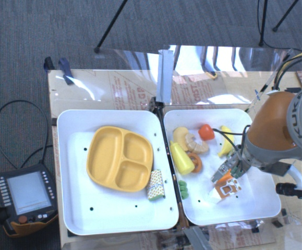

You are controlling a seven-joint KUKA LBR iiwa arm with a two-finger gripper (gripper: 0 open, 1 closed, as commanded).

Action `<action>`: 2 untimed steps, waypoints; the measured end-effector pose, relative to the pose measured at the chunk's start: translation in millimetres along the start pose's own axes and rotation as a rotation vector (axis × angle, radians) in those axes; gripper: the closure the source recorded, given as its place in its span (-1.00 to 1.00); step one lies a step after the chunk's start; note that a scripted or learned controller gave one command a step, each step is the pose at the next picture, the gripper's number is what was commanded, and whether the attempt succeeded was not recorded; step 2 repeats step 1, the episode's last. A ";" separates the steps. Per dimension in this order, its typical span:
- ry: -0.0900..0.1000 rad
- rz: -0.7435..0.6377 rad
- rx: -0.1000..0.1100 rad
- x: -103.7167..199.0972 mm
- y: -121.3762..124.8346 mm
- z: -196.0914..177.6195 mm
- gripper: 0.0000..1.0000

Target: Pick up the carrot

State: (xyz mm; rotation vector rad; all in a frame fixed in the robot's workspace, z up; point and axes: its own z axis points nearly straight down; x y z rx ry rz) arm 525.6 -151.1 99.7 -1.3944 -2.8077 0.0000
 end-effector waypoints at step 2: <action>-0.007 0.102 -0.005 10.9 27.4 -73.5 1.00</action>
